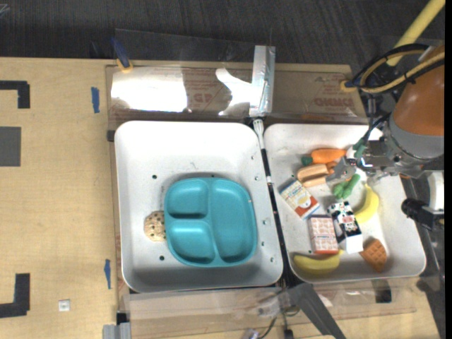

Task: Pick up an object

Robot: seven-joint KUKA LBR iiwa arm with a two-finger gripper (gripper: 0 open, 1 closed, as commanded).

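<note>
Toys crowd the right bin [417,256], while the left bin [134,154] carries a teal divided plate [210,219] with a cookie [154,225] touching its left edge. The grey arm comes in from the right, and its gripper [351,167] hangs low over the upper middle of the right bin, beside a carrot [329,155] and a hot dog [317,173], just above something green [345,187]. Whether the fingers are released or clenched I cannot tell from here. Toward the bin's near edge lie a banana [316,262], a red carton [323,234], a waffle [375,253], and a black-and-white carton [345,219]. A second banana [368,202] sits near the right edge, a small box [299,197] near the left.
</note>
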